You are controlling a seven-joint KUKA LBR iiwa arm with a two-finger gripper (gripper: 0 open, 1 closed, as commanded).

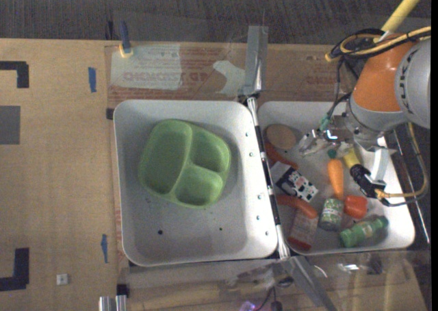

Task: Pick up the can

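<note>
On the left of the desk (55,186) sits a white bin (130,234) holding a green divided plate (183,162), which lies toward the bin's upper left. Beside it, the right bin (404,231) is crowded. Along its left side lie a brown wooden spoon (279,138), a small black-and-white patterned box (298,183) and a reddish bottle (302,226) near the front wall. Further right, an orange carrot (335,177) stands roughly upright in the view, and just below it rests the can (332,213), a small greenish tin lying close to an orange-red block (356,206). A green bottle (363,231) lies at the bin's front right corner. The tool (316,140) hangs over the far part of this bin, near the spoon's bowl, under the arm's orange band (380,83). The can lies well apart from it, nearer the front wall, with the carrot between them. Whether the tool's fingers are spread or closed cannot be told; nothing is seen gripped in them.
</note>
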